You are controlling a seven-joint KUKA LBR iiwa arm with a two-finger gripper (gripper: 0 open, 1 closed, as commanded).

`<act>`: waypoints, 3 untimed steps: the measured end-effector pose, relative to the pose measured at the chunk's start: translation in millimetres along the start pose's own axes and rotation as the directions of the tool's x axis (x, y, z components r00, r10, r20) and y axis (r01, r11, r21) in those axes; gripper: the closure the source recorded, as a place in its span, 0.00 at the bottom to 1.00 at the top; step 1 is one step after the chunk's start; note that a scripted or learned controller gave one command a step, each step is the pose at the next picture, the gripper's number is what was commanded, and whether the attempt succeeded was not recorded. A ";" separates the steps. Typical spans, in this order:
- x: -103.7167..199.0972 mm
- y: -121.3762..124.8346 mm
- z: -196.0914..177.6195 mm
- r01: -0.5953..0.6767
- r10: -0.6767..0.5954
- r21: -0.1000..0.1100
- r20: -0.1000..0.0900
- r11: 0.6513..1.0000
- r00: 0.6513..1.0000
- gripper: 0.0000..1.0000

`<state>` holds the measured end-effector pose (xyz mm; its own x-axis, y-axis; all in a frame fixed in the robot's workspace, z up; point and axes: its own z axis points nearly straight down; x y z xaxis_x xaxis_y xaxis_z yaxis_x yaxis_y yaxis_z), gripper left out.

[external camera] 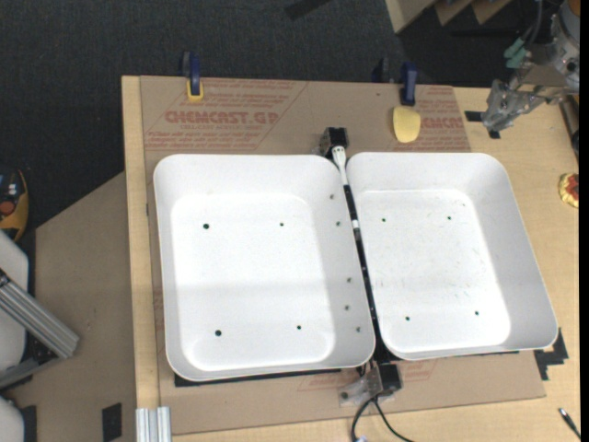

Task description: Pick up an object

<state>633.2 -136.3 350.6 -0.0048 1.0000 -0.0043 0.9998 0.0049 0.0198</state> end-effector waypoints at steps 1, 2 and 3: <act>86.2 -4.3 101.7 0.004 -0.004 0.029 -0.009 1.000 1.000 1.00; 126.7 21.3 -50.3 0.002 -0.002 -0.001 -0.005 1.000 1.000 1.00; 220.6 32.8 30.6 0.005 -0.004 0.028 -0.007 1.000 1.000 1.00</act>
<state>665.5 84.3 319.8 -0.0093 1.0000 0.0031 0.9999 0.0093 -0.0084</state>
